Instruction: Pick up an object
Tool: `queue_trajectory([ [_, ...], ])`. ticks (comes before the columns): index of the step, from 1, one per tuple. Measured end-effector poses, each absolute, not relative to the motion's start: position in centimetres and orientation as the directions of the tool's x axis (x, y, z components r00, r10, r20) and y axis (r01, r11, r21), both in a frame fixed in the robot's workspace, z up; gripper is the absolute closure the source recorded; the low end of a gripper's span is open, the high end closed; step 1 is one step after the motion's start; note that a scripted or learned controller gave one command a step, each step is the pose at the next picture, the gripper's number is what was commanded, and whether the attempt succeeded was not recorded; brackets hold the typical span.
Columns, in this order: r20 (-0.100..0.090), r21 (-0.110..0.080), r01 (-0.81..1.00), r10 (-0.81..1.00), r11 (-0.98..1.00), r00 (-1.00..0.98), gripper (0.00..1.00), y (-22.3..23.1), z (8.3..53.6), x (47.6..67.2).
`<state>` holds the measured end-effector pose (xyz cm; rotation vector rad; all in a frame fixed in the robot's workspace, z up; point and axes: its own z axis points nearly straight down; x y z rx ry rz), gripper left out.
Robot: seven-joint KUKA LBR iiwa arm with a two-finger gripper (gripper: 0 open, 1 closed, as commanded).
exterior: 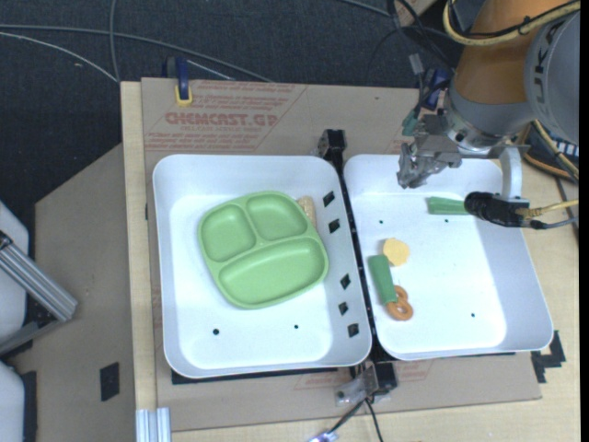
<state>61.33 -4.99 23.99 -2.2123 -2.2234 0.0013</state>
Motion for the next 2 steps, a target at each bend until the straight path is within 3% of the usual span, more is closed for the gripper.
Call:
queue_trajectory([
  [2, 0.002, -0.003, 1.0, 1.0, 0.005, -0.005, 1.0, 6.9, 24.3, 59.5],
])
